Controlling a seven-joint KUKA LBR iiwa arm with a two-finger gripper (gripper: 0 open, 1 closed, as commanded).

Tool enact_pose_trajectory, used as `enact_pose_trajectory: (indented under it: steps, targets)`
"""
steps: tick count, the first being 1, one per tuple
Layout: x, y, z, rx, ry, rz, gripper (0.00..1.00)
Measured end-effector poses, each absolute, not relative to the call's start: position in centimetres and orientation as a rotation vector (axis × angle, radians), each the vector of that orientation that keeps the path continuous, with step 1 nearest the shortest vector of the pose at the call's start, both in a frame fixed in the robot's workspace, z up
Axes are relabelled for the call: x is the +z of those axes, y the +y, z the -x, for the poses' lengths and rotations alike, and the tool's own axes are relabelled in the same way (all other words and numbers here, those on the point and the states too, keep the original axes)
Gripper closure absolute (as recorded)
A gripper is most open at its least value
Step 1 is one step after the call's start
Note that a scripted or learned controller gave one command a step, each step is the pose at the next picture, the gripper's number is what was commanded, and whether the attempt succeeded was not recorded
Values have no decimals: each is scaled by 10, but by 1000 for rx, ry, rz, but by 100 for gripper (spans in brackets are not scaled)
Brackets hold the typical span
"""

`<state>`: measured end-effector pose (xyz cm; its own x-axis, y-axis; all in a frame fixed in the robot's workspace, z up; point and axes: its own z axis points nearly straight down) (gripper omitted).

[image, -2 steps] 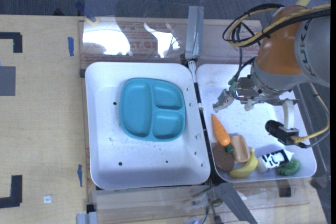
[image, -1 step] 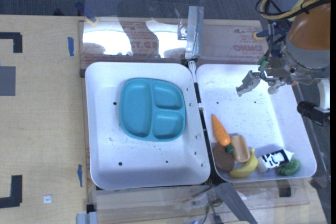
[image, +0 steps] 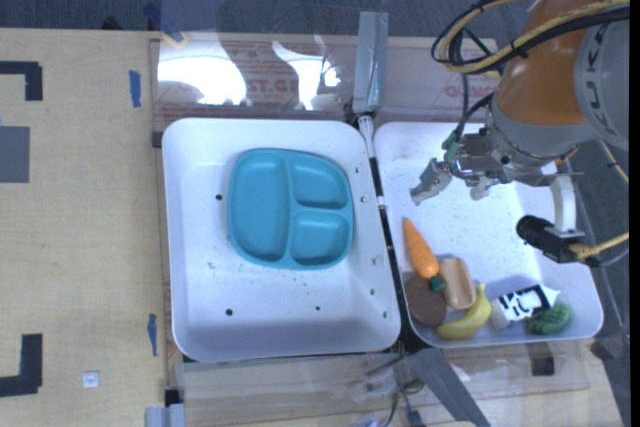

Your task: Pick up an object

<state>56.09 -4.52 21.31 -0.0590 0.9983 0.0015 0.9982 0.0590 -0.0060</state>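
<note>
A grey KUKA arm (image: 560,85) hangs over the right bin (image: 440,150), its gripper (image: 432,183) empty with fingers spread, at about twelve o'clock from the toy food crowded along the bin's near edge. The left bin (image: 190,235) holds a teal divided plate (image: 290,207). The risk lies in the clutter: the carrot (image: 421,248), cookie (image: 424,305), bread (image: 459,282) and banana (image: 467,319) touch or overlap, so the fingers may land between pieces and close on nothing; the tagged card (image: 524,300) and green sprig (image: 550,318) lie at four o'clock.
</note>
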Motion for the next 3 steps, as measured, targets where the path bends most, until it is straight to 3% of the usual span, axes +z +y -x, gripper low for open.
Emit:
enact_pose_trajectory:
  steps: [1,2,3]
  targets:
    - [119,-94,-585,6,-2312,2120,0]
    - [88,-101,-519,-6,-2290,2157,0]
    - [88,-93,-482,-10,-2233,2222,0]
